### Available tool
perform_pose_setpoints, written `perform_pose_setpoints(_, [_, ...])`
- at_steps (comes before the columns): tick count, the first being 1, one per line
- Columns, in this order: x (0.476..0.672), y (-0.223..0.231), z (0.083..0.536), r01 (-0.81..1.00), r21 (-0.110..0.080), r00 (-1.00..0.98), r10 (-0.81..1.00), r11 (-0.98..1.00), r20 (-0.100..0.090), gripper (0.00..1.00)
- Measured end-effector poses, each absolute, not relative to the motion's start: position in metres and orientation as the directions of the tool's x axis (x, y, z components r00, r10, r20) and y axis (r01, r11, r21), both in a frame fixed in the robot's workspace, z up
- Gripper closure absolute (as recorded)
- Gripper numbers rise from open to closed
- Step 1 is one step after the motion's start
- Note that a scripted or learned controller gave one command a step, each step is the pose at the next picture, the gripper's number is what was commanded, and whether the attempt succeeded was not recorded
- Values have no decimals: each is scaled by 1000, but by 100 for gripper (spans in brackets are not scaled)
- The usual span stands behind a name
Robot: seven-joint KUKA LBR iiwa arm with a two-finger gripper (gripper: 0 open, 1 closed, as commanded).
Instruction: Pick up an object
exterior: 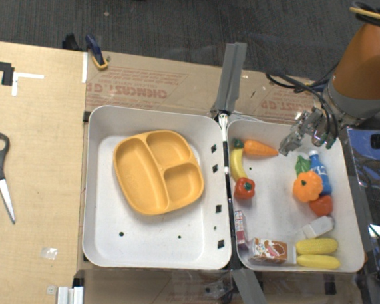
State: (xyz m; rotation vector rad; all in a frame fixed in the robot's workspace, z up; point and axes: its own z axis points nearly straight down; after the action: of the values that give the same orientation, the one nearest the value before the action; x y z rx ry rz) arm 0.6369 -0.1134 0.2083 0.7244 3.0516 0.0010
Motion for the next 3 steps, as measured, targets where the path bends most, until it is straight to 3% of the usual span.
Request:
perform_pose_setpoints(1, [584,-116,99,404,0,-915,404,915,-2,100])
perform_pose_setpoints(2, [584,-116,99,404,0,-915,404,915,-2,0])
perform_pose_setpoints(3, [593,-219,102,242,0,-970,242,970,-5,0])
